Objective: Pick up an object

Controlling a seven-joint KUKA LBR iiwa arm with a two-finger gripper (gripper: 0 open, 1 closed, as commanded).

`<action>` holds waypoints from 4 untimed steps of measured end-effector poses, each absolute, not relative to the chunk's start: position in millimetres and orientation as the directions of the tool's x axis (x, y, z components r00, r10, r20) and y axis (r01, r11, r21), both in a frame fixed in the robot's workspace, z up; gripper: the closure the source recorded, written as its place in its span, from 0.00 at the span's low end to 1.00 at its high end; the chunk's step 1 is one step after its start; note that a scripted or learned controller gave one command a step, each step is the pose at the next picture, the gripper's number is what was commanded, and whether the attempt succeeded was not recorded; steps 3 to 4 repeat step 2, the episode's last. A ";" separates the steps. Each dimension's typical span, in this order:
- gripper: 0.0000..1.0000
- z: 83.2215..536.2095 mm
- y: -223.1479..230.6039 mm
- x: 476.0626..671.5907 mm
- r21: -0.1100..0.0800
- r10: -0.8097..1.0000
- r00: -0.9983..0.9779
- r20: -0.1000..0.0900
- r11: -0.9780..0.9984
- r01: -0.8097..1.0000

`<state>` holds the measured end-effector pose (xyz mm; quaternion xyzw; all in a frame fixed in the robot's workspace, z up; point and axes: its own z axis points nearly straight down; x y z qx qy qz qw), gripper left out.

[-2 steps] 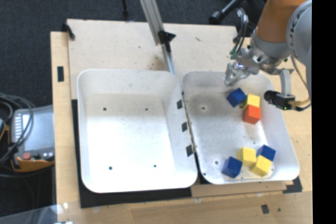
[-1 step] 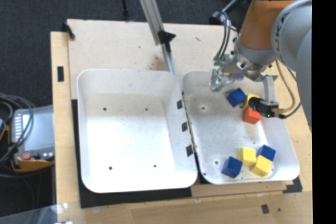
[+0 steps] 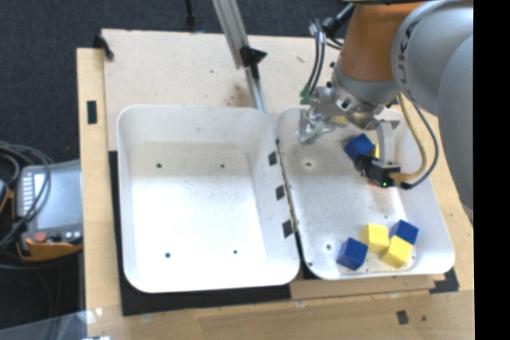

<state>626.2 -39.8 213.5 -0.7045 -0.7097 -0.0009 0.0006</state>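
- You have blocks in the right bin [image 3: 319, 187]: a blue one [image 3: 359, 146] near its upper part, just beside the wrist, and four clustered at lower right, two yellow [image 3: 376, 236] [image 3: 398, 252] and two blue [image 3: 351, 252] [image 3: 405, 232].
- Your gripper [image 3: 309, 129] hangs at the bin's upper left corner, arm [image 3: 414, 28] slanting in from upper right.
- You cannot tell its fingers' state; they blur together.
- The left bin [image 3: 191, 195] sits alongside.

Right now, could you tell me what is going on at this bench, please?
A KUKA arm reaches in over the right bin, its gripper low near the bin's far left corner. Nothing shows between its fingers. A blue block lies just beside it; two yellow blocks and two more blue ones sit near the front edge.
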 end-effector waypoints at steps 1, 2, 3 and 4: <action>1.00 209.6 11.1 618.4 -0.001 1.000 -0.007 0.001 0.007 1.000; 1.00 229.9 62.7 606.6 0.003 1.000 -0.008 0.002 0.008 1.000; 1.00 229.9 62.7 606.6 0.003 1.000 -0.008 0.002 0.008 1.000; 1.00 229.9 62.7 606.6 0.003 1.000 -0.008 0.002 0.008 1.000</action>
